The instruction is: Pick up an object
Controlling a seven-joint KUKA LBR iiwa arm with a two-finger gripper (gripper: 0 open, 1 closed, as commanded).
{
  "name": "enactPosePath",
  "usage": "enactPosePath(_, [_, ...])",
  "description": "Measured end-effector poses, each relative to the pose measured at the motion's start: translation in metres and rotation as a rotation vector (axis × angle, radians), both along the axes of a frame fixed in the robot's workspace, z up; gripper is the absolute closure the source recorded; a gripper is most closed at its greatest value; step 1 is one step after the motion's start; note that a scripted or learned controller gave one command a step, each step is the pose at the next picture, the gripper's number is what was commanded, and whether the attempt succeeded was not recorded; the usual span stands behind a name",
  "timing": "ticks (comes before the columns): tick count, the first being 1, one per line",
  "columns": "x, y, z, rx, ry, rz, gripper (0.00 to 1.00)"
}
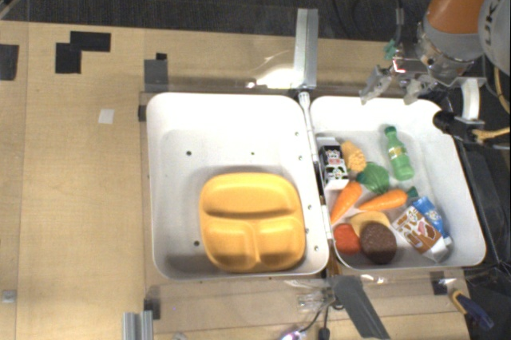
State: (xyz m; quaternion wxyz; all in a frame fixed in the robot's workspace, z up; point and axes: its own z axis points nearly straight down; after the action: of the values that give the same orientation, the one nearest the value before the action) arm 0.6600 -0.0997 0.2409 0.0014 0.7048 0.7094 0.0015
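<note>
Claw (397, 83) open, nothing between fingers, hovering over far rim of right bin (471, 211). Pickable items crowd that bin's near half: green bottle (398, 154), carrots (382, 200), brown ball (378, 242), carton (421, 227). Left bin (172, 171) carries yellow tray (251, 220). Risk: tight clutter, fingers may straddle two items or nudge one aside. Fingertips small, blurred; arm cut off at frame's right.

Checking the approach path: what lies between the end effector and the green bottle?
In the camera view, just bare white bin floor separates the end effector from the green bottle.
</note>
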Motion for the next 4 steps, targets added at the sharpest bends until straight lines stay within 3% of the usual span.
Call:
enactPosePath(1, [-0.01, -0.062, -0.095, 0.0, 0.001, -0.24, 0.0])
enactPosePath(2, [0.011, -0.089, -0.154, -0.001, -0.002, -0.22, 0.0])
enactPosePath(3, [0.013, -0.087, -0.141, -0.003, -0.008, -0.213, 1.0])
enactPosePath(4, [0.011, -0.01, -0.053, -0.001, -0.004, 0.007, 1.0])
